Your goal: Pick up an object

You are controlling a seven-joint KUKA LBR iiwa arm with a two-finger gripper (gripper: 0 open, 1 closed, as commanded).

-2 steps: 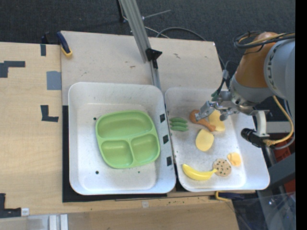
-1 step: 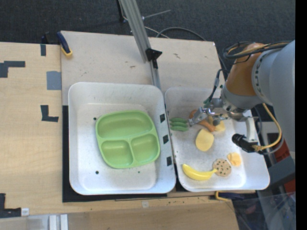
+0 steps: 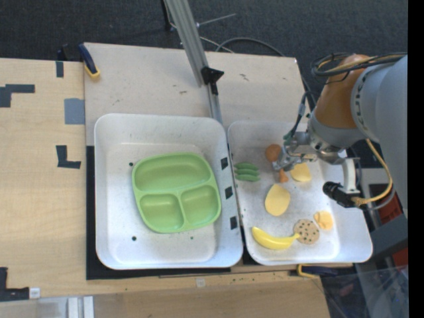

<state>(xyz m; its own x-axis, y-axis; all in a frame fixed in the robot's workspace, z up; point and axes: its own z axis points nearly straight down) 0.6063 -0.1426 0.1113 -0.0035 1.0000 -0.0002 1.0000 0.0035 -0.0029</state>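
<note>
The worktop [image 3: 152, 78] carries two white bins side by side. The left bin [image 3: 112, 138] holds a green divided plate [image 3: 176, 192] near its centre. In the right bin [image 3: 351, 240] the grey arm [image 3: 371, 105] comes in from 3 o'clock, and its tool [image 3: 286, 165] is low over the bin's upper part; I cannot tell its state. A brown round object [image 3: 273, 152] lies just at 10 o'clock of the tool, a small orange piece [image 3: 283, 176] right under it. A pale yellow piece [image 3: 301, 173] is at 4 o'clock, a yellow oval [image 3: 277, 200] at 6 o'clock. Green beans [image 3: 246, 171] lie at 9 o'clock. Near the lower rim are a banana [image 3: 271, 239], a cookie [image 3: 305, 230] and an orange piece [image 3: 324, 220].
</note>
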